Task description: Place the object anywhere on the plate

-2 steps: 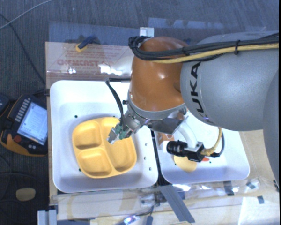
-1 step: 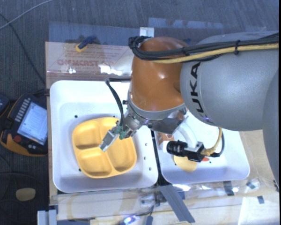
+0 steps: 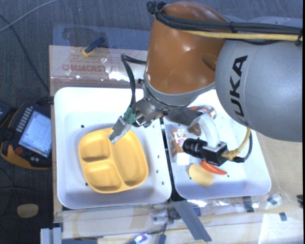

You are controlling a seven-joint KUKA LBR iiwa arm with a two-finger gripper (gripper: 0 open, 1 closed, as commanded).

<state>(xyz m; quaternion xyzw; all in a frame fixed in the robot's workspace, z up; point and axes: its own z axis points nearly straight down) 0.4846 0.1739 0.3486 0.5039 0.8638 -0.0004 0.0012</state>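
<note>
A yellow plate (image 3: 112, 161) with three compartments lies in the left white bin (image 3: 71, 111). My gripper (image 3: 118, 131) reaches down from the big orange and grey wrist and hangs over the plate's upper right rim, its grey tip touching or just above the rim. No object can be made out at the tip. In the right bin (image 3: 254, 177) lie a red and orange carrot-like piece (image 3: 214, 168), a pale yellow rounded piece (image 3: 200, 175), a white curved piece (image 3: 209, 127), a small printed packet (image 3: 177, 139) and a white block (image 3: 182, 159).
The arm's body hides the back of both bins. A black cylinder on a cable (image 3: 205, 149) hangs over the right bin. A teach pendant (image 3: 29, 136) lies on the floor at the left. A blue and yellow tool (image 3: 93, 44) rests on the board behind the bins.
</note>
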